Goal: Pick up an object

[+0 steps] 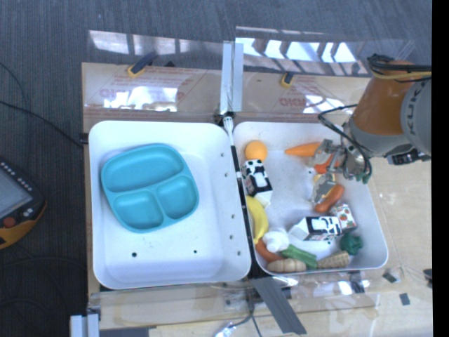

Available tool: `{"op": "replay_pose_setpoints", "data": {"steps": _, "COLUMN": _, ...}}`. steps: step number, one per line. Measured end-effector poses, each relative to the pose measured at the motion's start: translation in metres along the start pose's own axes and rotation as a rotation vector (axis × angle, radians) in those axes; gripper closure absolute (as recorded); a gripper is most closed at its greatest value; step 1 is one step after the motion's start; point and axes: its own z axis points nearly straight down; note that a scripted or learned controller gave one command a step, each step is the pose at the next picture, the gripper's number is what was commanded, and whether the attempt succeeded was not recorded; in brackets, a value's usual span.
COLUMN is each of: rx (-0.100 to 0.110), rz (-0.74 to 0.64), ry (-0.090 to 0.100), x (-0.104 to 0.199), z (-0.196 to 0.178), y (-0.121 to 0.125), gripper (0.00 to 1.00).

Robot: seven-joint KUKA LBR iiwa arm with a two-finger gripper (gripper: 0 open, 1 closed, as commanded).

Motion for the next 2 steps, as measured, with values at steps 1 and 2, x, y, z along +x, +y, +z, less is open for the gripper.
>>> {"op": "replay_pose_setpoints", "data": {"steps": 1, "rx": 0.0, "rz": 0.03, "ry": -0.001, "x": 0.03, "z": -0.001, "y": -0.002, "gripper": 0.0}}
{"op": "replay_pose_setpoints", "data": {"steps": 2, "rx": -0.002, "rz": 0.149, "ry": -0.011, "x": 0.1, "z": -0.003, "y": -0.022, "gripper": 0.0}}
